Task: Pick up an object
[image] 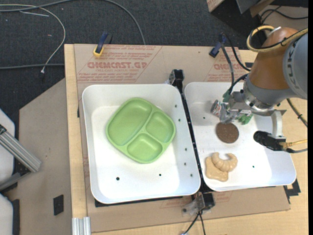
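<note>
Nearest me, I saw a beige curled pastry (221, 166); a brown round cookie (228, 132) sat at the pincer's (232, 114) six o'clock, its grip unclear.

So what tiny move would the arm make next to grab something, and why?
Probably a short drop straight down. The pincer hangs in the right bin, just above the brown round disc, which lies flat and apart from the tan curled piece, so nothing crowds it.
</note>
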### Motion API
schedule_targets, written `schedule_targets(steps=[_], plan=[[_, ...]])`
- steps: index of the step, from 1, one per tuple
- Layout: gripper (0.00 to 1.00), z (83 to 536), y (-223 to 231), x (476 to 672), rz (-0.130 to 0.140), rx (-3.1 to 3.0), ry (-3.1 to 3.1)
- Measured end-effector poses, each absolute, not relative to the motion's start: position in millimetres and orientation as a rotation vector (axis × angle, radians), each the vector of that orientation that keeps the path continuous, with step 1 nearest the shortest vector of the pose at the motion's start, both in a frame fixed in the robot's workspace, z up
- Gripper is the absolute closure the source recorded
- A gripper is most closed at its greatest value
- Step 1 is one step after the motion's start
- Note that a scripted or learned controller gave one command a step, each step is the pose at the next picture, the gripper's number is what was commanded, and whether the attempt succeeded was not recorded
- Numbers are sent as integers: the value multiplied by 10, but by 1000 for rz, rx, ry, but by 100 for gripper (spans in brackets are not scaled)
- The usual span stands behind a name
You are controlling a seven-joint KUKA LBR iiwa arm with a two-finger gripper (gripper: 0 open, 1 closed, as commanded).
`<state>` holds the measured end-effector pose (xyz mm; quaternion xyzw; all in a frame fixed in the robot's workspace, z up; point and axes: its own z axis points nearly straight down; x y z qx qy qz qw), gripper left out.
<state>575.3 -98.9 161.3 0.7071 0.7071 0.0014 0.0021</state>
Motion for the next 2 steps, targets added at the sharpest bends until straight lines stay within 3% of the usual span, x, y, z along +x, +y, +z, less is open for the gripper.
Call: schedule_targets(steps=[2], plan=[[100,2684,-873,5802,6,2215,2220]])
